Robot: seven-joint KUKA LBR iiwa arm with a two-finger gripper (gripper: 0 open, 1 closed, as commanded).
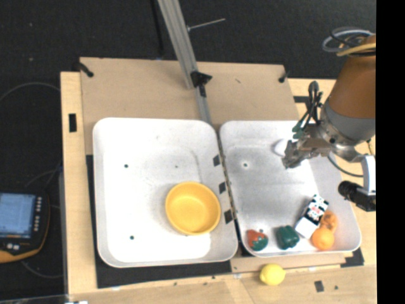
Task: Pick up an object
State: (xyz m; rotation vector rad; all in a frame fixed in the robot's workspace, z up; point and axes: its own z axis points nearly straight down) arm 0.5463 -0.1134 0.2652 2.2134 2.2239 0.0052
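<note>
Two white bins sit side by side on my table (158,94). My hand (292,156) hovers over the right bin (266,189), near its far right side; I cannot tell how its grip stands. Along that bin's near edge lie a red toy (256,239), a green toy (288,236) and an orange one (323,239). A yellow bowl (192,208) rests in the left bin (133,189).

Orange-banded grey arm (352,103), black cables

Yellow bowl (193,208); white bins (126,144); red-green toy (256,239); green toy (287,237); orange fruit (323,239); yellow lemon (272,274).
</note>
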